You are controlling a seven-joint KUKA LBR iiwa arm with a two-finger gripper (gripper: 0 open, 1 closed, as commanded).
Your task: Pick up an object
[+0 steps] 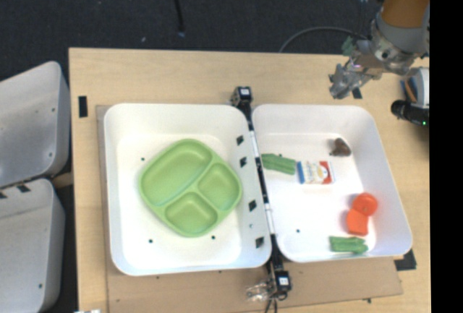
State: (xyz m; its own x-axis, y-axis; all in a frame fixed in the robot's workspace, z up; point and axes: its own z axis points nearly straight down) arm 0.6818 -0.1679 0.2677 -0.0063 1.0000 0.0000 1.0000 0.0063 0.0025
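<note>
A grey robot arm (401, 4) with an orange band reaches in from the upper right, its tool (346, 82) hanging over the bare wooden counter (181, 76) just beyond the far rim of the right white bin (387, 160); whether the tool is open or closed cannot be told from this angle, and nothing is seen between its tips.

The right bin holds the loose objects. A small dark brown lump (340, 148) lies near the far wall, the closest item to the tool yet apart from it. Toward the middle, a green bar-shaped piece (279, 164) sits beside the divider, and just to its right lies a small white packet with red and blue print (316, 173), the two nearly touching. Nearer the front right corner is an orange plastic piece (361, 212), and just in front of it a second green piece (348, 244) rests close to the front wall.

The left white bin (116, 246) carries a light green divided plate (190, 187) with three compartments, lying flat at a slant. Black clips (241, 95) mark the seam where the bins meet.
</note>
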